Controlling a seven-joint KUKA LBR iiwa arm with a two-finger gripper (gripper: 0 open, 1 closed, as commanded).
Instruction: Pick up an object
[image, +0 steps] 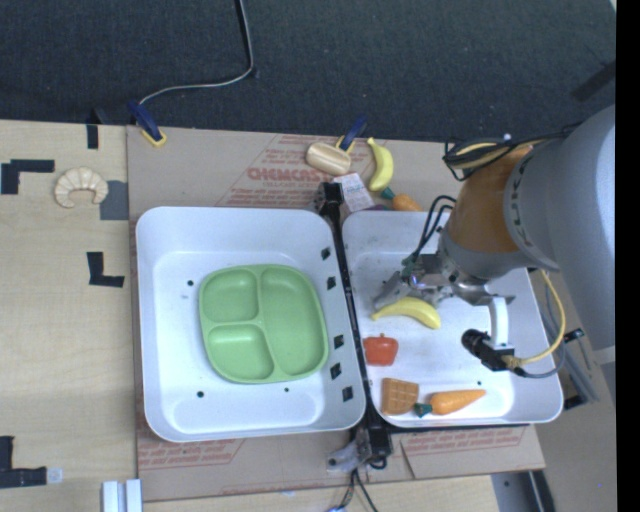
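Reaching into the right bin, the pincer sits low at the bin's ten o'clock, directly above and touching or nearly touching the stem end of a toy banana. Finger spread cannot be determined from this angle; the metal tips blur against the white floor, and nothing is visibly clamped.

Assessment: the banana is the likely target. A sound grasp calls for fingers straddling its narrow width, not its length, and full descent before closing.

Surroundings in the same bin: a red tomato-like piece at six o'clock of the banana, close by; a waffle square and a carrot further down, well apart. The left bin carries a green divided plate. The central divider wall lies near the pincer's nine o'clock, limiting sideways clearance. On the counter, a croissant lies far left.
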